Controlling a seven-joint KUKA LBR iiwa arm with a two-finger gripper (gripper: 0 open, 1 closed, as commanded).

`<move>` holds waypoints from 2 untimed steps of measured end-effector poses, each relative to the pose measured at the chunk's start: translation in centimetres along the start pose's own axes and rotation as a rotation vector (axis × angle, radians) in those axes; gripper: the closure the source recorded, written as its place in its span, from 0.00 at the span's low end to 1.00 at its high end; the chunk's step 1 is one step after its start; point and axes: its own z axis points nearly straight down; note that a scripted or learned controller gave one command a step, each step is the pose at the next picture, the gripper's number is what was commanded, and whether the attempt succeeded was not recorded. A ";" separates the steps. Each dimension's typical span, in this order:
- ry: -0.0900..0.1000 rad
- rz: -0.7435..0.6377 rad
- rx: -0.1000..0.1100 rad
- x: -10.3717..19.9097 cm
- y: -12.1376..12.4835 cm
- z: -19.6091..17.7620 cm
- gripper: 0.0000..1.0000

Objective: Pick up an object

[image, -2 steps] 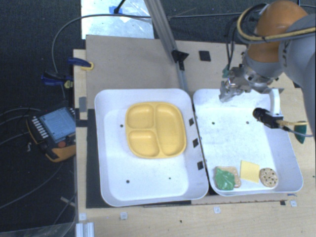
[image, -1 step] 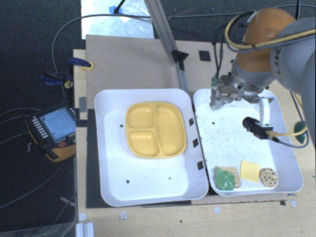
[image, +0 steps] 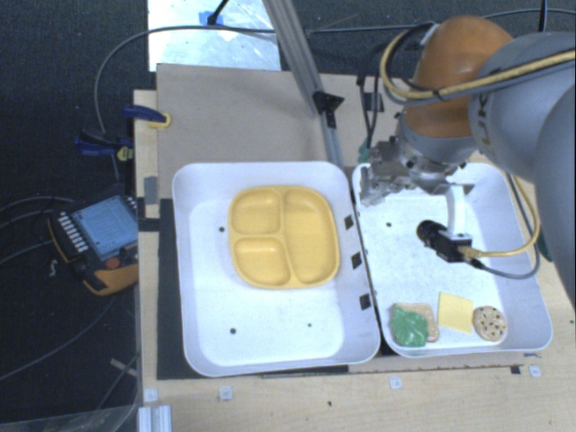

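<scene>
Camera view: food toys (image: 447, 320) hug right bin's (image: 531, 268) near edge.

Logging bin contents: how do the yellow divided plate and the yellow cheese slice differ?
The yellow divided plate is large, rounded and three-compartmented in the left bin; the cheese slice is small, flat and square in the right bin, near its front edge. Both are yellow.

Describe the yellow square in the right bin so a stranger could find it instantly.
Look in the right bin, along its near edge. Three small items sit in a row there; the cheese slice is the middle one, flat, plain yellow and square, between a green-topped piece and a round cookie.
</scene>
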 end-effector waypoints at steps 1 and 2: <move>0.000 0.000 0.001 4.4 -2.3 -0.9 1.00; -0.001 0.001 0.002 8.6 -5.4 -0.8 1.00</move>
